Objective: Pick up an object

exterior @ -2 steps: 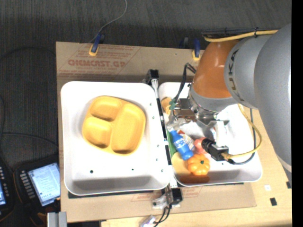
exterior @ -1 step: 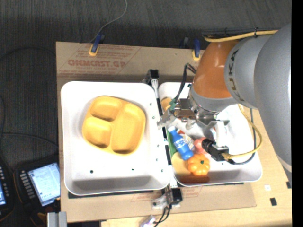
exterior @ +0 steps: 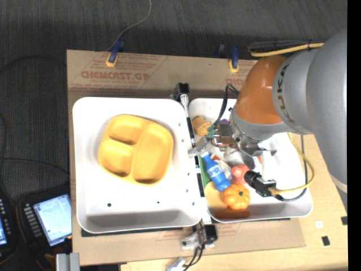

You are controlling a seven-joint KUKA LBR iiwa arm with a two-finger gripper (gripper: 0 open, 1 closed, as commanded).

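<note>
Nearest in the right bin (exterior: pixel 299 208) sits a small orange pumpkin (exterior: pixel 237 197), a blue bottle (exterior: pixel 216 172) just behind it under the gripper (exterior: pixel 217 141) — whether its tool is parted or closed I cannot tell — and the left bin (exterior: pixel 90 208) holds a yellow sectioned tray (exterior: pixel 136 148).

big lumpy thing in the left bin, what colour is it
Yellow, a plain golden shade, for the lumpy thing in the left bin, camera view.

Tray (exterior: pixel 135 148) in left bin (exterior: pixel 84 151); bottle (exterior: pixel 216 171) in right bin (exterior: pixel 299 202).
</note>
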